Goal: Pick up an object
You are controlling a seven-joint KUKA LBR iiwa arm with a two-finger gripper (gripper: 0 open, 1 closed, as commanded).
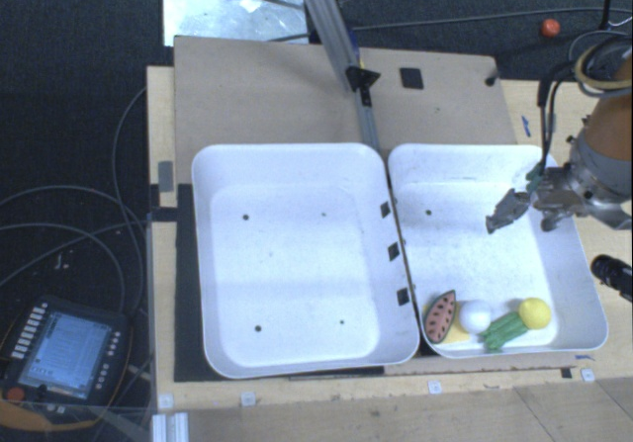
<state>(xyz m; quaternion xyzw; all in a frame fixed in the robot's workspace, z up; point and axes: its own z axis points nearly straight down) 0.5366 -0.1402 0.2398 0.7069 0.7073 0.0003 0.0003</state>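
I am watching the arm (603, 148) reaching in from the right edge of the frame, its gripper (521, 213) hanging over the right bin (465, 168), roughly at mid-height of the picture and toward that bin's right wall. The gripper is looking partly open to me, with one dark finger (502, 214) pointing left and another (550, 219) sitting just to its right, though the view is coarse here and I cannot judge the gap well. Nothing is lying between the fingers.

The things to pick are all sitting bunched along the lower edge of the right bin, well below the gripper. From left to right I am seeing a watermelon slice (440, 313) standing against the bin's lower left corner, a white ball (476, 315) just beside it, a green toy (504, 329) lying at a slant, and a yellow ball (535, 312) touching the green toy's upper end. A small yellow piece (456, 334) is peeking out under the slice and the white ball.

The left bin (297, 252) is lying beside the right one, the two sharing a middle edge. Both are resting on the tabletop (267, 94). A handheld control pad (61, 349) is lying at the lower left of the frame.
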